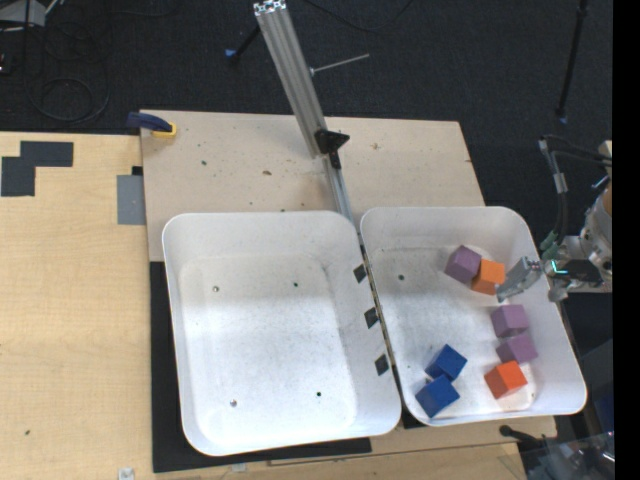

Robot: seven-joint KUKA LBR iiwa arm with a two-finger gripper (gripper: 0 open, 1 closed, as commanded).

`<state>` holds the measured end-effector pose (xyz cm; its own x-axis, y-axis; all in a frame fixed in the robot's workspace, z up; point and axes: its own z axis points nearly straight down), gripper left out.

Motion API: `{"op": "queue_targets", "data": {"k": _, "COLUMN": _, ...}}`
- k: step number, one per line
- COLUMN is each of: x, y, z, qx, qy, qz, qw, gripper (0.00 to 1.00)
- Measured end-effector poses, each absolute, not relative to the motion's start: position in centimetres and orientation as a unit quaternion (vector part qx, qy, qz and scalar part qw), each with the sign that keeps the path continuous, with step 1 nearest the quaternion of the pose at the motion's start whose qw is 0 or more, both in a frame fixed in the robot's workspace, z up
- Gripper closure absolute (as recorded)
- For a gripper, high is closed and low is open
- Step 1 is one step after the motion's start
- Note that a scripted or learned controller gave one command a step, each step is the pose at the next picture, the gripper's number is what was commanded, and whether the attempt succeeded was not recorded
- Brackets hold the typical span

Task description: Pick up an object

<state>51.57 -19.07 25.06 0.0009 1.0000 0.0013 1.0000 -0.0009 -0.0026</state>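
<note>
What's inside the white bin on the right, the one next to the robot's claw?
The right bin holds seven blocks: three purple, two orange and two blue. The gripper partly covers the upper orange block.

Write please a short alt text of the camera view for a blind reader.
The gripper hovers at the right bin's right side, beside an orange block and a purple block. Two blue, two purple and one orange block lie nearer the camera.

One fixed camera looks down aslant, perhaps from the front, on both bins [270, 230].
</note>
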Motion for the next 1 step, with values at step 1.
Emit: {"op": "queue_targets", "data": {"k": 1, "x": 51.07, "y": -18.40, "z": 20.40, "qx": -0.707, "qy": -0.707, "qz": 0.0015, "qw": 0.003, "gripper": 0.00}}
